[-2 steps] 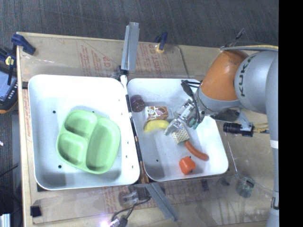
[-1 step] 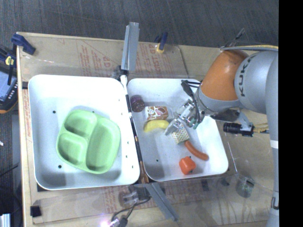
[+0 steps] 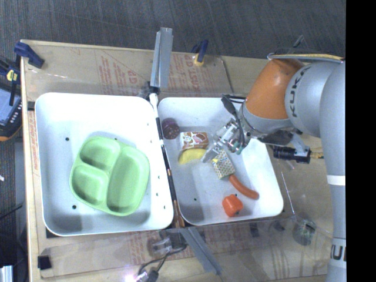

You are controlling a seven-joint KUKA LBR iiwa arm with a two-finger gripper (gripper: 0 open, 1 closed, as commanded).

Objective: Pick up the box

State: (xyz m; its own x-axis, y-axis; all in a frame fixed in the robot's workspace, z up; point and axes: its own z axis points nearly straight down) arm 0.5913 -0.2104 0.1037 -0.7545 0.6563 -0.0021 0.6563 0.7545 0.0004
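Hovering mid-bin, the pincer [image 3: 218, 153] — grip state unclear — touches the box [image 3: 223, 167].

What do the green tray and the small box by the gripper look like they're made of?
The green tray looks like moulded plastic: one even colour, rounded compartment walls, a soft sheen. The box looks like printed cardboard, with flat faces and brown and white packaging graphics, though it is too small to be sure. The gripper hangs just beside it.

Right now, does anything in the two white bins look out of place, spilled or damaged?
Nothing stands out. The green three-part plastic tray lies flat in the left white bin. The small printed box, yellow banana and orange sausage lie loose in the right white bin.
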